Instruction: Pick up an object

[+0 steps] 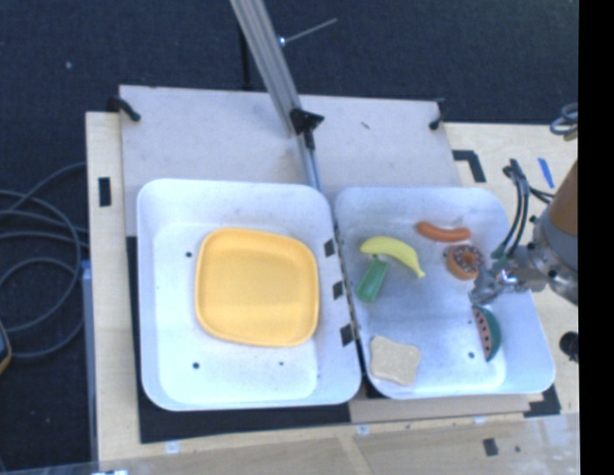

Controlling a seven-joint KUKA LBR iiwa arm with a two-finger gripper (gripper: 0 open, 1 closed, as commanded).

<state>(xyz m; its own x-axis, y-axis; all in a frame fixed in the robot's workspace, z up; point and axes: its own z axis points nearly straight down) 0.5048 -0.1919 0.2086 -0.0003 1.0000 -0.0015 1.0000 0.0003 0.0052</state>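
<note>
A: Gripper [485, 290] sits low over the right bin's [441, 379] right side; whether it is apart or together, I cannot tell.

B: Nearest objects?

A: Round orange-and-brown disc [464, 260] just far-left of it, red-and-green watermelon slice [487, 332] just near of it. Yellow plastic banana [395, 254] lies left. Square yellow plate [257, 287] fills the left bin [168, 364].

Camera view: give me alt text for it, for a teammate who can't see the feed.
The claw hangs low over the right bin, between a pizza slice and a watermelon slice. That bin also holds a banana, sausage, green piece and bread slice; the left bin holds a yellow plate.
</note>
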